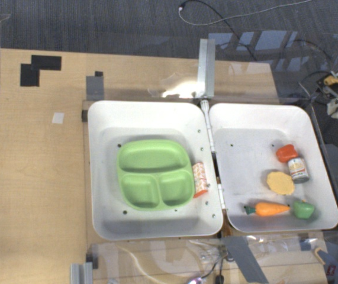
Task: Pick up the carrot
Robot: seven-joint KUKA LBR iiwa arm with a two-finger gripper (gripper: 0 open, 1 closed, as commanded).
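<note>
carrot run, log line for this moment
carrot: lying in right bin, near front edge | beside: green item | grasp: not yet done

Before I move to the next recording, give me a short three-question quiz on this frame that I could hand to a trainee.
1. True or false: the carrot lies in the left bin.
2. Which thing lies nearest the carrot's orange tip? A) the green tray B) the small green piece C) the red-capped bottle
3. Fill in: the green tray has ___ compartments.

Key
1. False. It lies near the front edge of the right bin.
2. B. The green piece sits just right of the tip; the yellow round piece lies a little behind the carrot.
3. Three: one long, two small.
</note>
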